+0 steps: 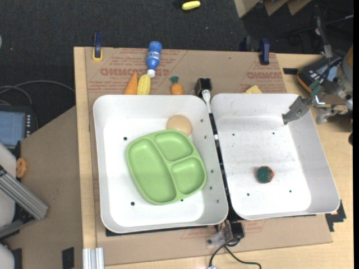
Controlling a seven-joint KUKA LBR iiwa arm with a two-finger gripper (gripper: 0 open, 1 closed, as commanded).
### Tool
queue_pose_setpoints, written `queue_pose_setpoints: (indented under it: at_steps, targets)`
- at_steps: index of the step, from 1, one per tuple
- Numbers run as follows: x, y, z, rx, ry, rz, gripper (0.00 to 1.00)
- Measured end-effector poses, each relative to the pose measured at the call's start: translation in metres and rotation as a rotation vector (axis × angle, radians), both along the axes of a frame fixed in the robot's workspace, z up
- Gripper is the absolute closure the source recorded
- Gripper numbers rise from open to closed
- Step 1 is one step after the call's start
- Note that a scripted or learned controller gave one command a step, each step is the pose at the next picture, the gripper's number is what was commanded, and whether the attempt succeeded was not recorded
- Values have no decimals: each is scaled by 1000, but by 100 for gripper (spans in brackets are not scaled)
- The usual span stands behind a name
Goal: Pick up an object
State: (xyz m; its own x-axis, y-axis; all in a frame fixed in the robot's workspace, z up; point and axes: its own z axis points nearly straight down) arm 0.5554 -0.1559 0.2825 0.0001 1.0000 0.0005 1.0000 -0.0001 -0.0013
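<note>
Partly cut off at right, the claw (294,114) has an unclear grip state.

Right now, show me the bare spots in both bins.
Right white bin: bare floor all around the small green-and-orange ball, except its upper right corner by the gripper. Left white bin: crowded by the green divided plate and round beige object; only edges free.

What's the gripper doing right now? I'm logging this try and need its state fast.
Gripper: over the right bin's upper right corner, nothing seen between its fingers; open or closed cannot be told.
</note>
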Motion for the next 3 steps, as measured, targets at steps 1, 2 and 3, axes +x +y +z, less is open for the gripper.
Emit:
queue_pose_setpoints:
  at_steps: [1,2,3]
  targets:
    - [-66,5,-119,5,15,-3,0]
    - [-59,13,-201,1,0,0,0]
    - [-59,12,-188,-2,-4,-2,100]
